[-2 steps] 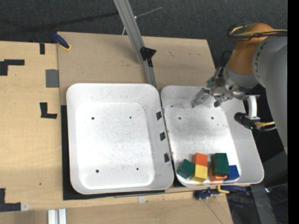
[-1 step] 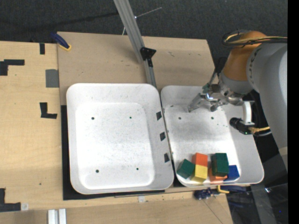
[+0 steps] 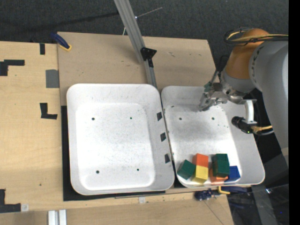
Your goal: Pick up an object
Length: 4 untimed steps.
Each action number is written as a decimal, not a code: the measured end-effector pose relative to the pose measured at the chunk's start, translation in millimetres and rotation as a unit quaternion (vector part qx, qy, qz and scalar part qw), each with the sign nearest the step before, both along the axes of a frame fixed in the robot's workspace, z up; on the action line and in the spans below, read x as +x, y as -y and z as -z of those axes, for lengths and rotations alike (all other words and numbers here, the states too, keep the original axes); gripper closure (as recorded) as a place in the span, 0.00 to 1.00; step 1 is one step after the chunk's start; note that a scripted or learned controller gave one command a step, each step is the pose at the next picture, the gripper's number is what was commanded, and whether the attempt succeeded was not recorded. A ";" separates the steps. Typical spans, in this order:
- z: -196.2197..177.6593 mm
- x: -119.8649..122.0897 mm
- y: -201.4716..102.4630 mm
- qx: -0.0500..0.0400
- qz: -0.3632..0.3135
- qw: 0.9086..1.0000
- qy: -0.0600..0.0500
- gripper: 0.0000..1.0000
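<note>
Several small blocks lie huddled at the near edge of the right bin [image 3: 197,130]: a green block [image 3: 186,169], an orange block [image 3: 202,160], a yellow block [image 3: 201,173], a dark green block [image 3: 221,164] and a blue block [image 3: 233,173]. My gripper [image 3: 206,103] hangs over the far end of the same bin, well away from the blocks. Nothing shows between its fingers.
The left bin [image 3: 115,135] sits beside the right one, their rims touching. A slanted metal pole [image 3: 133,29] with a black clamp crosses the bench behind the bins. The arm's grey body and orange band [image 3: 243,55] fill the upper right.
</note>
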<state>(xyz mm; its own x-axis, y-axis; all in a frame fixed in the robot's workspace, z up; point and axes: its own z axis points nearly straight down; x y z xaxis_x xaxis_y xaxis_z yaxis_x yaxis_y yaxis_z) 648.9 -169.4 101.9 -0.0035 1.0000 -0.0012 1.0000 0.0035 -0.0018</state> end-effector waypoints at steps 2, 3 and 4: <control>-98.5 1.9 6.8 0.000 0.001 1.000 0.003 1.00; -144.2 -4.1 6.4 0.000 0.001 1.000 0.003 1.00; -151.4 -16.6 -49.7 0.002 -0.001 1.000 0.001 1.00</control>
<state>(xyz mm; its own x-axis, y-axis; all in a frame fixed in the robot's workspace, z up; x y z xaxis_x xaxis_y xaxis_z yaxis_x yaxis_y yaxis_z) 632.3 -119.8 253.3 -0.0062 1.0000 0.0019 1.0000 0.0062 -0.0006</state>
